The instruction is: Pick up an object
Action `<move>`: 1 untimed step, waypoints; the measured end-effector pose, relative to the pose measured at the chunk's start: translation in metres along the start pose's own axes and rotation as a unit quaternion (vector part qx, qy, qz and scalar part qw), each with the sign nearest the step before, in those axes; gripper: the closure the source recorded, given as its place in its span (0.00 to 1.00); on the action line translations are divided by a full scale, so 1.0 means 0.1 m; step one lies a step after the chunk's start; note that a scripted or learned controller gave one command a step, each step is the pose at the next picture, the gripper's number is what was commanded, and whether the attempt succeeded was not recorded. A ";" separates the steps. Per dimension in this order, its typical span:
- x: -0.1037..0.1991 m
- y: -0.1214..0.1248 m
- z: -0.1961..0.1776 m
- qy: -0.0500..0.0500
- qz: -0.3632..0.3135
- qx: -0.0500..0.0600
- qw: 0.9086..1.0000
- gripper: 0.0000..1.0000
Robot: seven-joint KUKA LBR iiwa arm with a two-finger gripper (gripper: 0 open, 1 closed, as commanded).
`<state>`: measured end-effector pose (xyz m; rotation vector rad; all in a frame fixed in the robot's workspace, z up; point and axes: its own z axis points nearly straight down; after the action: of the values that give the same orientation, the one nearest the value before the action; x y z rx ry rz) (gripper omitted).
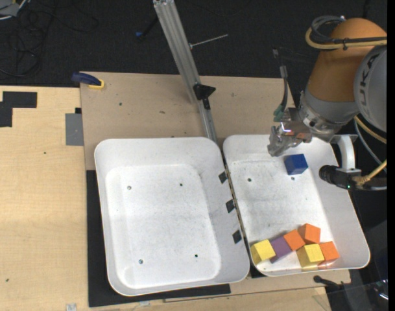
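Observation:
My gripper (279,145) hangs over the far end of the right bin (268,193), under the orange-banded wrist. A blue cube (296,164) lies on the bin floor just below and to the right of it, close by but apart from it. At the bin's near end a cluster of blocks lies together: a yellow one (263,249), a purple one (279,248), two orange ones (294,240) (310,233), another yellow (310,255) and another orange (328,251).
The left bin (158,212) sits beside the right one, with black clips (230,205) along the shared edge. A slanted metal rail (184,57) rises behind the bins. A black cable fitting (336,173) sticks out at the right bin's right rim.

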<state>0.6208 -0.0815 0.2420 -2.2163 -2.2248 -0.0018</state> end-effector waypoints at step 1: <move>0.50 0.08 0.14 0.000 0.000 0.002 1.000 1.00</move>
<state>0.6286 -0.0313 0.2279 -2.2141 -2.2220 0.0027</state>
